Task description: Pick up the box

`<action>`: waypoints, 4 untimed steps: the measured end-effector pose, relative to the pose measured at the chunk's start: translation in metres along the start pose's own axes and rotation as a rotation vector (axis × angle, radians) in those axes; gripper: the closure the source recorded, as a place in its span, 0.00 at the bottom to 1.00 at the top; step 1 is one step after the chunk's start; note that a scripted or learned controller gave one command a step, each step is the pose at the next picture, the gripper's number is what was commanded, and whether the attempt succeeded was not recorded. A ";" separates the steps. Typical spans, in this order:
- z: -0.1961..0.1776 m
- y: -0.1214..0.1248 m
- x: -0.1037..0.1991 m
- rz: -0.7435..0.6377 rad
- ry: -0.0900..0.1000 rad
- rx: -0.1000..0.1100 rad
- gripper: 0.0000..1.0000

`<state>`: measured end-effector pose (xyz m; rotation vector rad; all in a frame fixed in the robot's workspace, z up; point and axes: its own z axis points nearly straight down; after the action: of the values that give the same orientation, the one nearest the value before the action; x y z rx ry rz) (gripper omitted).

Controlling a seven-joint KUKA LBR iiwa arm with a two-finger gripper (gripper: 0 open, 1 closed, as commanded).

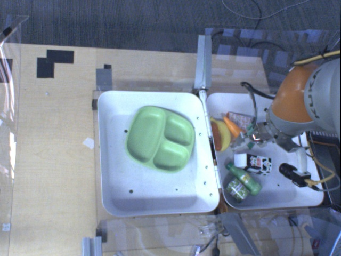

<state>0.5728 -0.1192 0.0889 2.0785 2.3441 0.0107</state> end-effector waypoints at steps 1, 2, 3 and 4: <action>-0.001 -0.080 -0.055 0.008 -0.006 -0.001 0.00; -0.001 -0.090 -0.075 0.021 -0.001 -0.003 0.00; 0.000 -0.026 -0.080 0.172 0.003 0.000 0.00; 0.001 0.024 -0.073 0.187 -0.002 0.000 0.00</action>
<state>0.6054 -0.1885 0.0879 2.2881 2.1389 0.0102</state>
